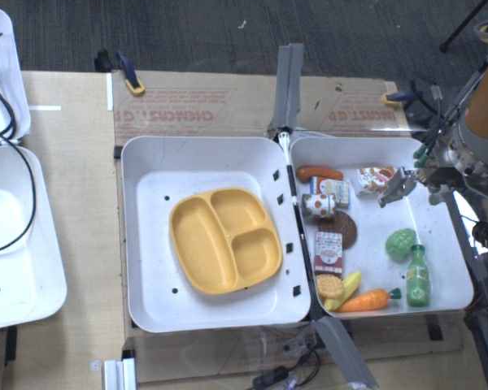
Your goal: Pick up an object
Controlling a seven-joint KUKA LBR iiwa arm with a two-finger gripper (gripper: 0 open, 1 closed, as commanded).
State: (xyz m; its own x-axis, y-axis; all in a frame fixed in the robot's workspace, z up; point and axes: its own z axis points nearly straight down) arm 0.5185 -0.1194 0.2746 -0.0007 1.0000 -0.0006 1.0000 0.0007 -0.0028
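Note:
The right bin holds several toy foods: a red sausage, a small can, a white carton, a red-and-white packet, a brown cookie, a red box, a cracker, a banana, a carrot, a green lettuce and a green bottle. My gripper hangs over the bin's upper right part, just right of the packet. It is open, with nothing between its fingers.
A yellow divided plate lies in the left bin. A grey divider post rises between the bins. The arm reaches in over the right bin's far right rim. White trays with a black cable sit at far left.

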